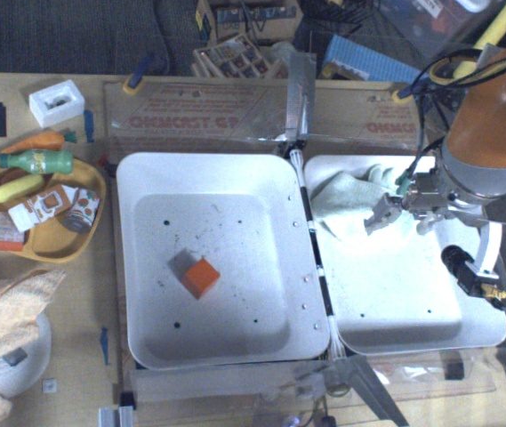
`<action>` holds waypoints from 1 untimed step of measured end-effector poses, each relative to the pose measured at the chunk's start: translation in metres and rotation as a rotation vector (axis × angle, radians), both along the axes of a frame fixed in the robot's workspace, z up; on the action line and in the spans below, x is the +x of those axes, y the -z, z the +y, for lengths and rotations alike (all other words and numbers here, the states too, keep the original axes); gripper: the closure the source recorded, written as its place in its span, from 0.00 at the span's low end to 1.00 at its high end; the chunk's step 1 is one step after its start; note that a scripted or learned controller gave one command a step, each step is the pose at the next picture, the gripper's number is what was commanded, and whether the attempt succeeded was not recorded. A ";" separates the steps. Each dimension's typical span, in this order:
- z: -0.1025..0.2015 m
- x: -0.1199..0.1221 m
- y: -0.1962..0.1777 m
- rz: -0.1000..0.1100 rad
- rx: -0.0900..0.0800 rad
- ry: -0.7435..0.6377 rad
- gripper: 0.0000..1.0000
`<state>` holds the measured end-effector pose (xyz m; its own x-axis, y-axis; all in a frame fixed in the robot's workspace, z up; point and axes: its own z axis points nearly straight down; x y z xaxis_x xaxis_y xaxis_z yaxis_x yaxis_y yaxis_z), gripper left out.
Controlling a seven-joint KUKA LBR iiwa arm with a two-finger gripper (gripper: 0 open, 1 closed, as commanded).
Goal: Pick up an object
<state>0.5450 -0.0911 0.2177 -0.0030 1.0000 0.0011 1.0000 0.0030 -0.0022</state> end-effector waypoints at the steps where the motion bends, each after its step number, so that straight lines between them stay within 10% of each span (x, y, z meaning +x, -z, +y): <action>1: -0.011 0.088 0.096 -0.005 -0.002 0.028 0.00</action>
<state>0.6334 -0.1019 0.1213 0.0248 0.9997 -0.0011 0.9997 -0.0248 0.0029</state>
